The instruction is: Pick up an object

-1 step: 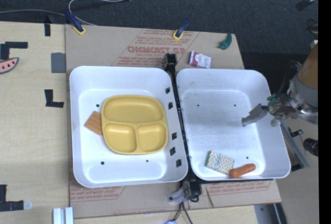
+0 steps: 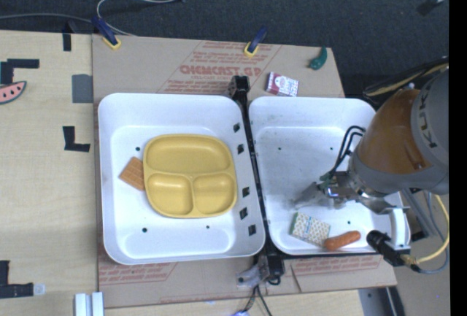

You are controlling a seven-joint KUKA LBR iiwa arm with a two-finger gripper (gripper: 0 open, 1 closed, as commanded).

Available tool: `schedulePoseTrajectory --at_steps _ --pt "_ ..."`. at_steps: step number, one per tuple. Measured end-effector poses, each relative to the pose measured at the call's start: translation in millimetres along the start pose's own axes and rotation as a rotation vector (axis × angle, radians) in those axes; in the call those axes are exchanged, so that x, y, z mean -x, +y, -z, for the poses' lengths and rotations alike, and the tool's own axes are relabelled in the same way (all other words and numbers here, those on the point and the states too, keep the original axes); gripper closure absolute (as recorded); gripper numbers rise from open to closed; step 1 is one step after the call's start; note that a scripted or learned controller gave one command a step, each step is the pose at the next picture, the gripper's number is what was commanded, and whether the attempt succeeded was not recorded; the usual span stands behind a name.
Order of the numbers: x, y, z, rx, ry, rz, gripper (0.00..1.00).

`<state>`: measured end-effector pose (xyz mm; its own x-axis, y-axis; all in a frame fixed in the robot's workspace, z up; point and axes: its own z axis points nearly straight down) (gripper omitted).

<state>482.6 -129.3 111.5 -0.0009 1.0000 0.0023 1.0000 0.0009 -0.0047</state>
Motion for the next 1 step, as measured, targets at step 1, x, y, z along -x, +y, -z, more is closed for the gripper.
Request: schedulePoseTrajectory --at_steps 1 --pt "-0.2 0.7 9.8 0.001 0.001 0.000 1.00"
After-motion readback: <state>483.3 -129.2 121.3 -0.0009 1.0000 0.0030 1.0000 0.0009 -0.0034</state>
